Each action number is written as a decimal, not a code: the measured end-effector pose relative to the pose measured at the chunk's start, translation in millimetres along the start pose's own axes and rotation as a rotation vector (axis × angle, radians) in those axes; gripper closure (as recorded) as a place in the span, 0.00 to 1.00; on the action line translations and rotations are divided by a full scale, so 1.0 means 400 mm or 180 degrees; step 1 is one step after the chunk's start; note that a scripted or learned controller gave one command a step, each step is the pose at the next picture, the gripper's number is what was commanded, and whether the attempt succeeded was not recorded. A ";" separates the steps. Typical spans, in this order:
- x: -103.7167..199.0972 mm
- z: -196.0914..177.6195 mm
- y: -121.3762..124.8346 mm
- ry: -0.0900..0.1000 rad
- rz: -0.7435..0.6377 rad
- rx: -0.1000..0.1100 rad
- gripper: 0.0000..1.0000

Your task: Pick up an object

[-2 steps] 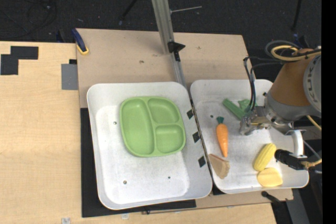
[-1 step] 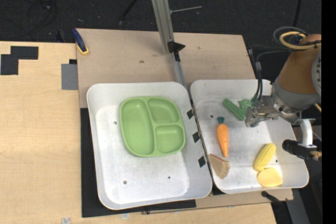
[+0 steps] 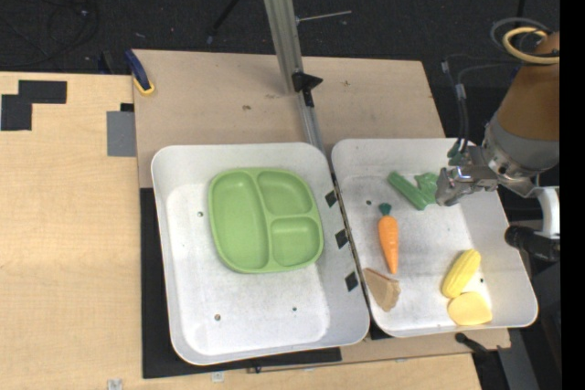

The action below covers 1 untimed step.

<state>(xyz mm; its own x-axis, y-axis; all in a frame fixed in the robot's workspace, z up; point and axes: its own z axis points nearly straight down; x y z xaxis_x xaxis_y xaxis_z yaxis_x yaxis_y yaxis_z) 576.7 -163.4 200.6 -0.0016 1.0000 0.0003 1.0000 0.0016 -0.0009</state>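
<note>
- Over the right bin (image 3: 512, 310) sits my claw (image 3: 454, 184), down low near the far side, with my grey wrist and orange band rising off to the right.
- My claw is right against the green object (image 3: 413, 189), touching its right end; whether my fingers are spread or pressed together, I cannot tell from up here.
- That green piece lies flat on the bin floor, slanting from upper left to lower right.
- Just nearer the camera, the orange carrot (image 3: 389, 241) lies lengthwise, green top pointing away, apart from my claw.
- At the bin's near left corner rests a tan wedge (image 3: 383, 289), close below the carrot's tip.
- On the near right, a yellow corn cob (image 3: 460, 272) leans over a flat yellow piece (image 3: 470, 310), the two touching.
- Left bin (image 3: 183, 315) holds a green divided plate (image 3: 266, 220), three compartments, well apart from me.
- Between and behind the bins stands a metal post (image 3: 281, 27).
</note>
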 end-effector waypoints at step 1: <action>-0.002 -0.130 0.001 -0.0003 -0.0002 -0.0007 1.00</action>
<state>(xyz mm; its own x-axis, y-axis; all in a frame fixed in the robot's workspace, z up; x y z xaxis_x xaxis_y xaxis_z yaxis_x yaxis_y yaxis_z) 577.1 -164.1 252.5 -0.0021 1.0000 -0.0006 1.0000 0.0021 0.0014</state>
